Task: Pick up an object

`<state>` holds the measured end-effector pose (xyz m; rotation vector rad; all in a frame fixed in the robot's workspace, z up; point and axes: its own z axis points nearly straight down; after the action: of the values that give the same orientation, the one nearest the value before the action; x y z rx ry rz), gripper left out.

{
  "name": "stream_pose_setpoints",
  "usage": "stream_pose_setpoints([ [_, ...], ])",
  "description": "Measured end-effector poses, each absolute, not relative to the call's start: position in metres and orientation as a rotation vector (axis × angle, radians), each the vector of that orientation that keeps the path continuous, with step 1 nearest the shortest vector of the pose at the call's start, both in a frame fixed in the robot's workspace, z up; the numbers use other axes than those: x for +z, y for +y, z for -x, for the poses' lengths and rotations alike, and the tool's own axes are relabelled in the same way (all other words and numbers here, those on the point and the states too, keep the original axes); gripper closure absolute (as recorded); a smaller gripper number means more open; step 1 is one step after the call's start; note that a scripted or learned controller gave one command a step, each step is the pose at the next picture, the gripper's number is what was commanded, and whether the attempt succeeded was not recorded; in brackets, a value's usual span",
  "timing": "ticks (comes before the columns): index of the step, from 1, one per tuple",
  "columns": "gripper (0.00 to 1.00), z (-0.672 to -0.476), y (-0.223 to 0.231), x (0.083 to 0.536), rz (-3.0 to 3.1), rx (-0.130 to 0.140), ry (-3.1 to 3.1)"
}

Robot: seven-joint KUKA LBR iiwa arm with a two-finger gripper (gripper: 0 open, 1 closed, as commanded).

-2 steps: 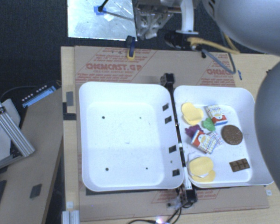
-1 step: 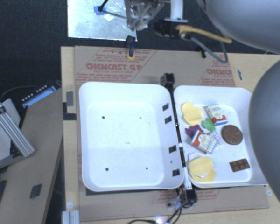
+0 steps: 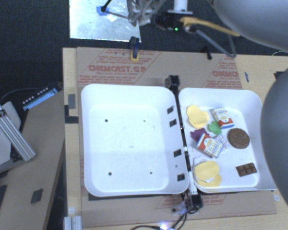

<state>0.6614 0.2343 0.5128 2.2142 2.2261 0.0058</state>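
Brown board (image 3: 149, 66) under white bins (image 3: 129, 143)

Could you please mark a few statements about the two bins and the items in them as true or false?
1. All the small items lie in the right bin. True.
2. The round brown cookie lies in the left bin. False: it lies in the right bin, near that bin's right side.
3. The chocolate bar lies apart from the other items, toward the near right corner. True.
4. The green piece lies alone in the middle of the left bin. False: it is in the right bin, beside the small red and white carton.
5. There are yellow items at both the far and near ends of the cluster. True.
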Motion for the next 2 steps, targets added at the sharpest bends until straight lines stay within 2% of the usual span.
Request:
stream_pose_setpoints([
  [1,1.00,-0.648,0.233,0.536,-2.215,0.005,2.226],
  [2,1.00,-0.669,0.234,0.535,-2.216,0.004,2.224],
])
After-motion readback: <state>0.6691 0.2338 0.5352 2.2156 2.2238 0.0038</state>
